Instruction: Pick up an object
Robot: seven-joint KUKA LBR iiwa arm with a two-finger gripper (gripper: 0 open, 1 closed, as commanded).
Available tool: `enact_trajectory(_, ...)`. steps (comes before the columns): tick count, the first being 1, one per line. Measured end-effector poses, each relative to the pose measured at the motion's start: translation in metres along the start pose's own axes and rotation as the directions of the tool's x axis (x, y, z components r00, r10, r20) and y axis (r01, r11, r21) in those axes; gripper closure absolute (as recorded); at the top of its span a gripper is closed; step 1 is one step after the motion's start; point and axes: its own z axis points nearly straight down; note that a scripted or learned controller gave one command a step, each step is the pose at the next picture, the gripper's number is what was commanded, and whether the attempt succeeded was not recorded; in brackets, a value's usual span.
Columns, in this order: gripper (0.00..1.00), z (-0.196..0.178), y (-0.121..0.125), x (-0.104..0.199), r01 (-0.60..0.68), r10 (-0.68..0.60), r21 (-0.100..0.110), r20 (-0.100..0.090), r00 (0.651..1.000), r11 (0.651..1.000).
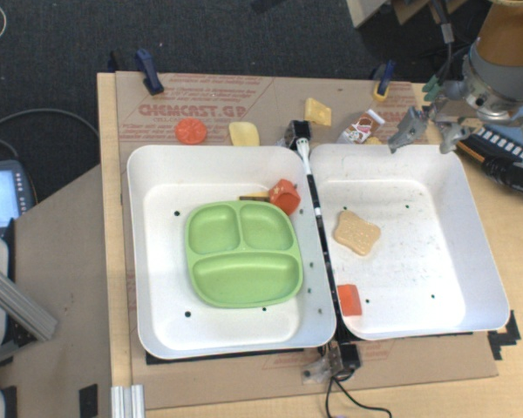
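Note:
My gripper (425,138) hangs above the far edge of the right bin (471,233), open with nothing between its fingers. In that bin lie a tan toast-shaped piece (356,232) toward the left and an orange-red block (349,300) at the near left corner. The left bin (148,233) holds a green divided plate (242,253). A small red-orange object (285,197) rests at the plate's far right corner. The gripper is well behind and to the right of the toast piece.
On the cardboard behind the bins lie a red disc (190,131), a pale yellow piece (243,133), a yellow wedge (317,111), a small printed packet (359,129) and a black item (296,131). Blue clamps (148,70) hold the board's far edge.

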Motion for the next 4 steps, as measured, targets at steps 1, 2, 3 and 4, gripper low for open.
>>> enact_trajectory(1,0.0,0.122,-0.069,0.007,-0.003,0.003,0.016,-0.003,1.0,1.0)
enact_trajectory(2,0.0,0.194,-0.051,0.029,0.0,0.0,0.001,-0.002,1.0,1.0)
enact_trajectory(3,0.0,0.189,-0.044,0.02,0.0,0.0,-0.006,0.0,1.0,1.0)
enact_trajectory(4,0.0,0.188,-0.088,-0.023,-0.006,0.006,-0.004,0.001,1.0,1.0)
